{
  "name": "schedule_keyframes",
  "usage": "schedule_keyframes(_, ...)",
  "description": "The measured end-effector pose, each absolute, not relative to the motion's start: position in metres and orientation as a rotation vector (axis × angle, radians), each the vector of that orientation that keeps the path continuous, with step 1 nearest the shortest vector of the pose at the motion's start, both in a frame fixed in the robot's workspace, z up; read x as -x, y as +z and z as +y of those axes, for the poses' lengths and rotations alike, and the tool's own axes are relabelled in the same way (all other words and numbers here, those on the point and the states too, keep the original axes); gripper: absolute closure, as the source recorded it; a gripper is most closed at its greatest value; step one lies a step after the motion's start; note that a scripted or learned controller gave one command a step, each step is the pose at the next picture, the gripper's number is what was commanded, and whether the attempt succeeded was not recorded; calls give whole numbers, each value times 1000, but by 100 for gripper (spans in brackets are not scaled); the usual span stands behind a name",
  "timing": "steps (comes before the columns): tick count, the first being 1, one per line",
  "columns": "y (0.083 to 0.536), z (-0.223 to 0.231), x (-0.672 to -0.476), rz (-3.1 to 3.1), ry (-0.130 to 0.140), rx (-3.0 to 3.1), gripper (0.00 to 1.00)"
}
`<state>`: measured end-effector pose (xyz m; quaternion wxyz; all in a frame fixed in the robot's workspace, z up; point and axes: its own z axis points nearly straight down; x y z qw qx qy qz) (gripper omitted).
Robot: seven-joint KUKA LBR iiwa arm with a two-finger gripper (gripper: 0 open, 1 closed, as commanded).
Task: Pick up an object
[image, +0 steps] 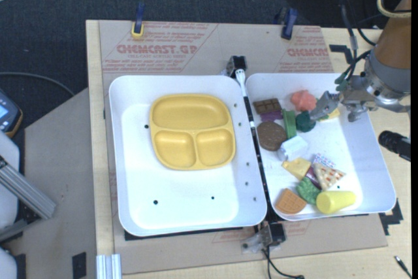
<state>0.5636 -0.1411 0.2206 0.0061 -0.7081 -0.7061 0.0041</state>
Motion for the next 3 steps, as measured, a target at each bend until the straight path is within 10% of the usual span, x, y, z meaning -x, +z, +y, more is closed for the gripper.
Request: schedule_keyframes(3, 119, -125, -556, -2216, 5, 2217, 0)
